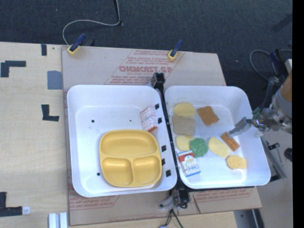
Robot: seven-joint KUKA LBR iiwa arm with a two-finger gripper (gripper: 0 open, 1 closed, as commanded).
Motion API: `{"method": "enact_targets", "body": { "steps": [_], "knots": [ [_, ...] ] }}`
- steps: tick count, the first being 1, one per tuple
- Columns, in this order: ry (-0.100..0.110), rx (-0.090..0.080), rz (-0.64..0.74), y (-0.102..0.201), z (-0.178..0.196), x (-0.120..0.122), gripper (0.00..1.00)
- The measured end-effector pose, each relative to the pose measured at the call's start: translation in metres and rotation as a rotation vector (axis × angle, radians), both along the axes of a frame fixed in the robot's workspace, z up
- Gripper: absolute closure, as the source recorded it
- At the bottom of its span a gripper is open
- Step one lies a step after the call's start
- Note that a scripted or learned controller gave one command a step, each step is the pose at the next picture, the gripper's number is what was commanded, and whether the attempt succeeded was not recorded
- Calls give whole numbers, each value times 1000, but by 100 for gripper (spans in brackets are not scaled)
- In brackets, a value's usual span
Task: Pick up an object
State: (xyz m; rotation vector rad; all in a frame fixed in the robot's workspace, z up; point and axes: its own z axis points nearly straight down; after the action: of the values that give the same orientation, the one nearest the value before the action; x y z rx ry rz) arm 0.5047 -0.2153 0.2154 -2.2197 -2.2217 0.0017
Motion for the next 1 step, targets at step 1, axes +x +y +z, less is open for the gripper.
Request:
{"method": "enact_targets", "body": {
  "steps": [1],
  "knots": [
    [-11,-5,6,31,-136,85,0]
  ]
}}
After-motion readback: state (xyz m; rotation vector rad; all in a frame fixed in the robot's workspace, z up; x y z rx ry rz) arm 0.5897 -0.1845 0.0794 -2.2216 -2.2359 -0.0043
